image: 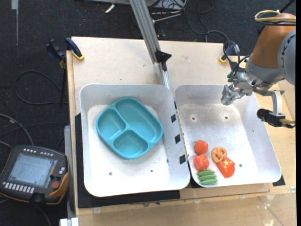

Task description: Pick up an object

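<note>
Nothing picked yet: gripper (229, 97) hangs over the upper part of the right bin (256, 126), right of frame centre, with no object between its fingers, though whether they are spread or closed I cannot tell. Candidate objects all lie well apart from it in the bin's lower left corner: two red pieces (201, 155), a pretzel (218, 154), a red-orange block (226, 167), green pods (207, 176). Left bin (94, 173) carries a blue divided tray (130, 127); approach, descent, grasp and lift all look left to do.
</note>
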